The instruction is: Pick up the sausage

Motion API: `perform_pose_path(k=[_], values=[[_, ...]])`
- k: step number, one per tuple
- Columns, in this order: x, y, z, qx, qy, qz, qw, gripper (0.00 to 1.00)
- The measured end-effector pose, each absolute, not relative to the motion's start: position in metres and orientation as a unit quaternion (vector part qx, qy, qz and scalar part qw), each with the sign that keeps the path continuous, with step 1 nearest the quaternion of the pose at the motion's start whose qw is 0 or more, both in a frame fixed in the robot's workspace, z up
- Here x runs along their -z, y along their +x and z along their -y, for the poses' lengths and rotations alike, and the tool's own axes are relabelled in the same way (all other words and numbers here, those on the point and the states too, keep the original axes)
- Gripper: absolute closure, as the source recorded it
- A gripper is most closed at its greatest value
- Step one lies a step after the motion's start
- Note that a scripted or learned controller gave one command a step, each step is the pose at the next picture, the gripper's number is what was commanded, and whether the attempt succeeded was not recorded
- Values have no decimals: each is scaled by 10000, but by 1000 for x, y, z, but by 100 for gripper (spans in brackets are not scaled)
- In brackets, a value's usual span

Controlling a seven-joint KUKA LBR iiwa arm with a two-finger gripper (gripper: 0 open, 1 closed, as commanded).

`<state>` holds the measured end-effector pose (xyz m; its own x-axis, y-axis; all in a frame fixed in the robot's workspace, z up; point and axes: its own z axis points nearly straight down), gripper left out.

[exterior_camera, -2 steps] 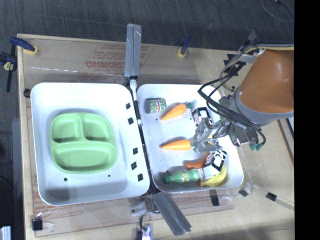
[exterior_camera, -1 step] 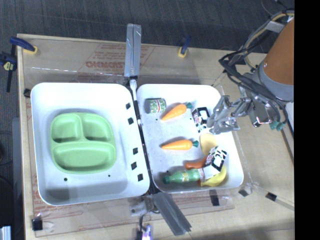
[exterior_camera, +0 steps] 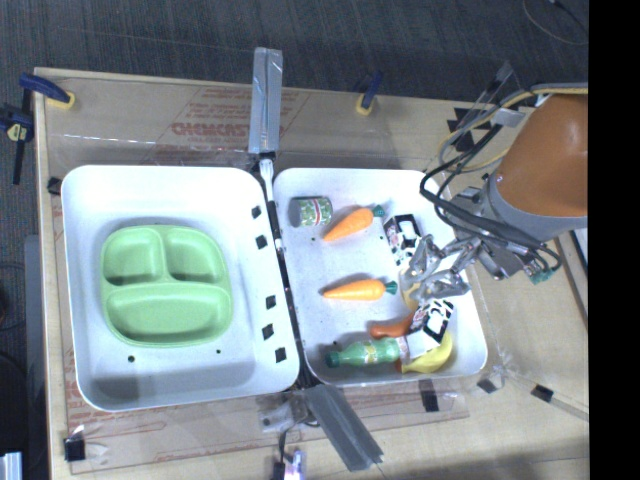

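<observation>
The sausage (exterior_camera: 390, 327), a short reddish-brown curved piece, lies in the right bin (exterior_camera: 300, 186) near its front right. It is squeezed between a green bottle (exterior_camera: 367, 353) and a black-and-white tag (exterior_camera: 436, 316). My gripper (exterior_camera: 432, 271) hangs over the right side of this bin, just behind and to the right of the sausage. Its fingers stand open with nothing between them. The grey arm with its orange band (exterior_camera: 545, 158) comes in from the right.
In the right bin also lie two carrots (exterior_camera: 350, 224) (exterior_camera: 354, 289), a small can (exterior_camera: 311, 211), a banana (exterior_camera: 432, 356) at the front right corner, and another black-and-white item (exterior_camera: 403, 234). The left bin (exterior_camera: 80, 188) holds a green divided plate (exterior_camera: 165, 283).
</observation>
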<state>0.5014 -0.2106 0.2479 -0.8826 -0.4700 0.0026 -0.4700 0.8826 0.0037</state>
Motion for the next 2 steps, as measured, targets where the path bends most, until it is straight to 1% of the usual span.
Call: perform_pose_path(k=[1,2], values=[[-248,496,198,18,4110,9116,15,100],[-252,483,211,13,6054,7959,-2,100]])
